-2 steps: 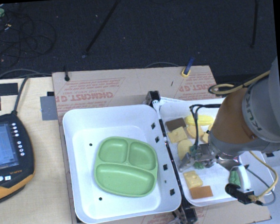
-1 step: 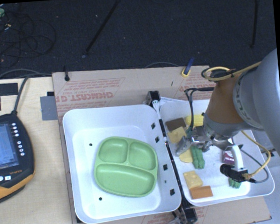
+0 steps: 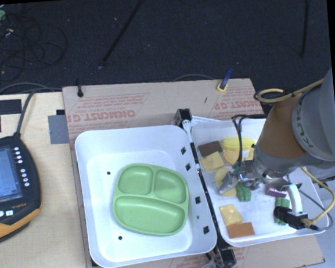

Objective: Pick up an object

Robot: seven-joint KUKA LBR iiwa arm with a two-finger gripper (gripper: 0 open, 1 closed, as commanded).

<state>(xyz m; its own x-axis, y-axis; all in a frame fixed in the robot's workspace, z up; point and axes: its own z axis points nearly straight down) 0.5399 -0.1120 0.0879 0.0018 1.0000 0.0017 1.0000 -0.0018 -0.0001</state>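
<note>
Reaching arm: the grey arm with its orange band (image 3: 284, 135) comes in from the right and bends down over the right bin (image 3: 258, 210).
Claw: the claw (image 3: 237, 180) sits low in the middle of the right bin, among the small things there.
Claw state: cannot tell whether it is spread or pressed together; the wrist hides that part, and nothing can be seen pinched in it.
Nearest thing: a small green piece (image 3: 243, 194) lies on the bin floor just below the claw, close enough that contact cannot be judged.
Upper corner of right bin: a brown block (image 3: 209, 149) with a pale yellow block (image 3: 212, 161) just beside it, and a brighter yellow rounded piece (image 3: 237, 145) to their right.
Lower part of right bin: a yellow wedge (image 3: 231, 214) and an orange-brown block (image 3: 240, 230) touching or nearly touching, well clear of the claw.
Right of the claw: a small purple piece (image 3: 275, 191), partly under the wrist.
Left bin: the left bin (image 3: 94, 166) holds a green divided plate (image 3: 153, 199), lying flat and tilted a little in the view.
Table: the table (image 3: 49, 246) carries both bins on a cardboard sheet (image 3: 153, 105); a control pendant with a lit screen (image 3: 5, 179) rests at the far left.
</note>
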